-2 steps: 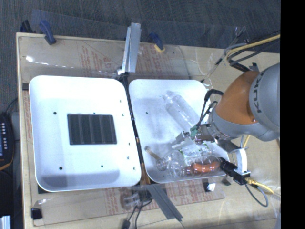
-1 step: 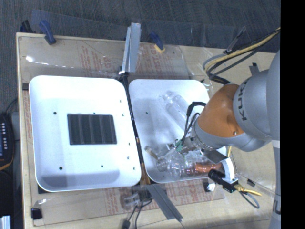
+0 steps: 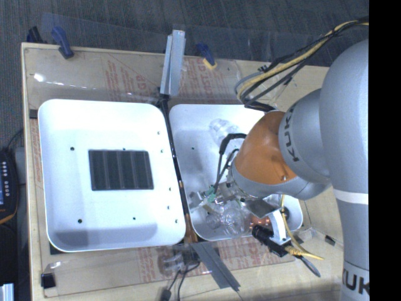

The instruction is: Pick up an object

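Over the right bin (image 3: 188, 143), near the counter's front edge, the gripper (image 3: 216, 200) is lowered among clear plastic objects (image 3: 229, 217); finger opening cannot be told, and no grasp is seen

The shallow white left bin (image 3: 62, 168) lies wide open from above, its floor bare save for a flat dark ribbed panel (image 3: 121, 169) at its centre. The white right bin (image 3: 188, 137) is crowded: the bulky grey arm with its orange band (image 3: 266, 155) overhangs most of it, and a cluster of clear plastic items (image 3: 222, 212) fills its near corner.
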Tool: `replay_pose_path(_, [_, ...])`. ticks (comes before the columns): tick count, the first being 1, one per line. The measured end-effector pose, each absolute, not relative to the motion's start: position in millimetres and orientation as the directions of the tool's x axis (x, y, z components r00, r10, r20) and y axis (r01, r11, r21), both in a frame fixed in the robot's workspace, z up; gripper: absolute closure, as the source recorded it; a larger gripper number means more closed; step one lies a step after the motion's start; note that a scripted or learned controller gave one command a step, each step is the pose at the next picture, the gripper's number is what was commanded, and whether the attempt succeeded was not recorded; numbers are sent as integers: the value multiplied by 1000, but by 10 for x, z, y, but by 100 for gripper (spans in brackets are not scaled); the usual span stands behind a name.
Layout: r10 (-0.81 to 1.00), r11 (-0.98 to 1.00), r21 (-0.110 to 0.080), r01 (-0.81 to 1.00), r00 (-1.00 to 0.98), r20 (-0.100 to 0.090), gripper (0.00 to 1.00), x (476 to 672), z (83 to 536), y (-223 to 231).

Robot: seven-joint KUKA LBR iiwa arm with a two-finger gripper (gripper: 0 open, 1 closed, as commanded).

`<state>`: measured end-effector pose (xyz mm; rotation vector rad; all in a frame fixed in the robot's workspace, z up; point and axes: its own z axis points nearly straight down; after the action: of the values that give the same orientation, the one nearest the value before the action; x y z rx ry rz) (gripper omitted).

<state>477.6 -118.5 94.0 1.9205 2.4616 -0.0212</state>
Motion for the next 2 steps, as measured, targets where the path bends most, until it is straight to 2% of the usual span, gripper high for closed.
replay_pose_path(1, [992,125,-2,992,-125,1,0,4768,1308,-1428])
replay_pose_path(2, [989,146,-3,989,-146,2,0,4761,1613,-1900])
